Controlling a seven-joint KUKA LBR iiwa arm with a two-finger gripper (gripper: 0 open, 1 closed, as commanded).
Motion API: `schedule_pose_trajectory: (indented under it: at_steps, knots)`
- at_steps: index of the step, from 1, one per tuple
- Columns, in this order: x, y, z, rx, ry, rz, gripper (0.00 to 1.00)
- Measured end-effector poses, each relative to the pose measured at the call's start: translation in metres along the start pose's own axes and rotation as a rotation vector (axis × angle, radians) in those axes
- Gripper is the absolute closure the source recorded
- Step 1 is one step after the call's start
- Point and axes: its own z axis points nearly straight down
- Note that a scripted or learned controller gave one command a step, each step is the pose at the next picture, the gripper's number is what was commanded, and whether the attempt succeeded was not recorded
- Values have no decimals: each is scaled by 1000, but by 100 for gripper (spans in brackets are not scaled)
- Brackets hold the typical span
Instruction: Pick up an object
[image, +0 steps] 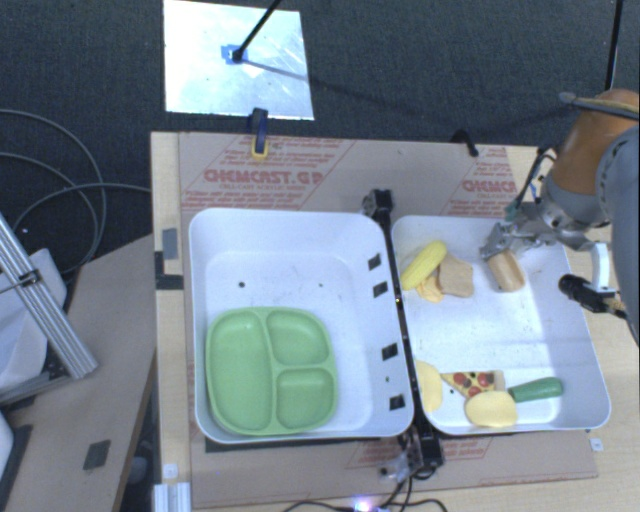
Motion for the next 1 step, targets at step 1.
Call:
schedule_pose_trajectory:
  at_steps: [1]
  knots:
    - [69, 0, -47, 4, 5, 0, 100]
